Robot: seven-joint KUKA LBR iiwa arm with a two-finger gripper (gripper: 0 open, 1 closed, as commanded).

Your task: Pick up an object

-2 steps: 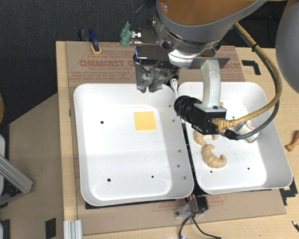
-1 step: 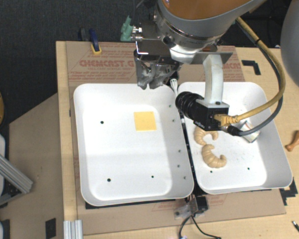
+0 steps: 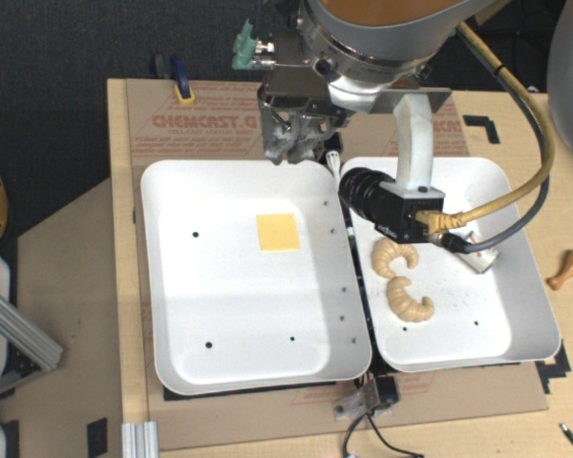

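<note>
A flat yellow square lies in the left bin, a little right of its middle. Two pale croissant-shaped pieces lie in the right bin: one near its left wall, the other just below it. My gripper hangs over the far rim of the left bin, near the corner where the two bins meet. It is well behind the yellow square and up-left of the croissants. The arm's large wrist hides the gripper's upper part.
A black cylindrical unit on a white bracket reaches over the right bin's left side, trailing a tan cable. A small white piece lies right of the upper croissant. Both bins sit on a cardboard sheet.
</note>
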